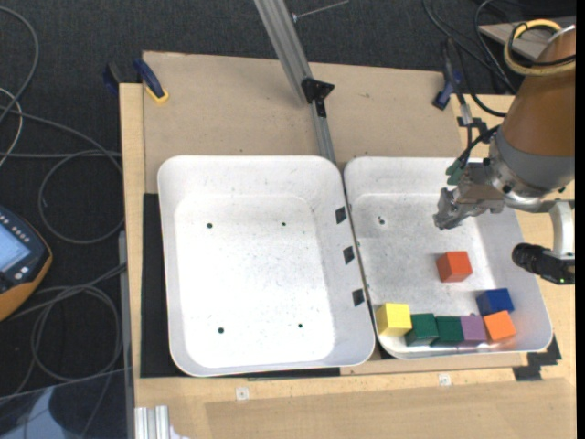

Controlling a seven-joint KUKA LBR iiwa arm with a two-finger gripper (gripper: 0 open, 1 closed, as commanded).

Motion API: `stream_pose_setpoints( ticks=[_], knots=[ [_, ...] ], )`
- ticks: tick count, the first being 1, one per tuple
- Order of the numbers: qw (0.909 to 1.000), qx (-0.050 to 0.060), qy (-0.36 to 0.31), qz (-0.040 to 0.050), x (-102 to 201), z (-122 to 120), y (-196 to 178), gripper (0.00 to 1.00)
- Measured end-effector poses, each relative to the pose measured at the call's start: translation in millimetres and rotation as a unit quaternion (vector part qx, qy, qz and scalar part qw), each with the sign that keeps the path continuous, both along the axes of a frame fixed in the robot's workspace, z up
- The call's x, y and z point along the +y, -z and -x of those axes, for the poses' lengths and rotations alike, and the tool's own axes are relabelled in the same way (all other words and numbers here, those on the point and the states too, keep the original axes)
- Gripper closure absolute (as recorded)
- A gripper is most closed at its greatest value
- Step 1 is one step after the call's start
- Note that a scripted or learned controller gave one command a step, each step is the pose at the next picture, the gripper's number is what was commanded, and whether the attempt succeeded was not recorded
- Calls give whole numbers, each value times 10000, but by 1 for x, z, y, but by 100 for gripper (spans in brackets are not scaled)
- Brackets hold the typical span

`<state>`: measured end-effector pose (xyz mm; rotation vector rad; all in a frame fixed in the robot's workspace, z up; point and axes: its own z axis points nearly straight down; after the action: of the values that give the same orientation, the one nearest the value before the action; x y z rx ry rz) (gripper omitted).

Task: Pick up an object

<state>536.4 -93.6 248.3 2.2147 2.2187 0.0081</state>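
Note:
A red block (453, 266) lies alone in the middle of the right bin (402, 167). Along that bin's near edge sit a yellow block (395, 317), a green block (422, 327), a second green block (448, 329), a purple block (473, 328) and an orange block (499, 325), with a blue block (494, 301) just behind the orange one. My gripper (451, 213) hangs over the right bin, a short way behind the red block and apart from it. I see no object in it.
The left bin (247, 245) lies beside the right one, a slanted metal pole (297, 58) rising behind their shared edge. Blue clamps (151, 79) grip the board's far corners. Cables trail on the floor at left.

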Motion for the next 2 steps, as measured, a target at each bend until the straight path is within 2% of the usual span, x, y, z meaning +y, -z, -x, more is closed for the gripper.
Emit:
stream_pose_setpoints(
  ticks=[1,2],
  knots=[
    [10000,37,-24,-20,50,9,-9,100],
    [10000,30,-27,-20,104,9,-14,100]
  ],
)
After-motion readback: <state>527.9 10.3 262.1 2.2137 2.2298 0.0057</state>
